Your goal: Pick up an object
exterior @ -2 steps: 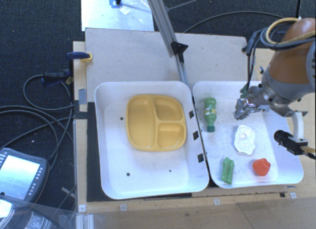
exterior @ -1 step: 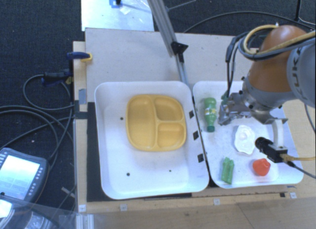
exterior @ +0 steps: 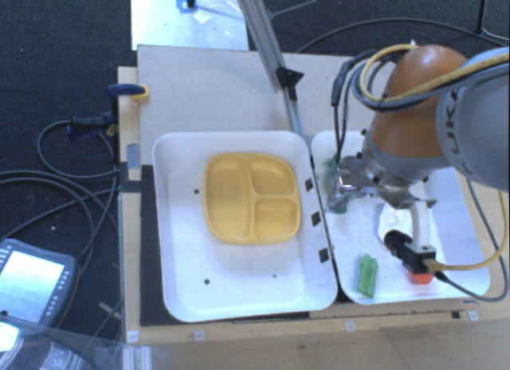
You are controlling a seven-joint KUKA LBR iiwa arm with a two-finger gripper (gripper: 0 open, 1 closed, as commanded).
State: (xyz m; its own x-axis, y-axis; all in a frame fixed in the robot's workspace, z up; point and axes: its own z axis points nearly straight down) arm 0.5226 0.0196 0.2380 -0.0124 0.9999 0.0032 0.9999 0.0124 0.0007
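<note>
Dark carpet surrounds a pale bench board (exterior: 215, 89). At my far left a handheld control unit (exterior: 32, 281) lies on the floor with its screen lit; I can read nothing on it. Black cables (exterior: 64, 193) loop beside it. A blue clamp (exterior: 127, 89) grips the bench's left edge.

The left bin (exterior: 183, 281) has a yellow plate (exterior: 252, 198) with three compartments, lying flat in the upper middle. White floor shows all round the plate, widest toward the near rim. A grey pole (exterior: 259, 21) slants down from the top to the strip where the two bins meet. That strip carries a few small black tabs with no writing I can make out.

The right bin (exterior: 470, 281) is tighter. The claw (exterior: 343, 189) sits low by its left wall. Just beside it is a small dark-green thing (exterior: 329, 171), mostly hidden; I cannot tell whether they touch. From this angle I cannot tell whether the claw is spread or pressed together, and I see nothing pinched in it.

A green block (exterior: 366, 274) lies near the front rim, apart from the claw with bare floor around it. An orange-red piece (exterior: 421, 276) lies further right, partly covered.

The arm (exterior: 470, 121) overhangs the bin's upper right. Its orange band bulges above the wrist, and the letters "UK" show on the grey casing.
</note>
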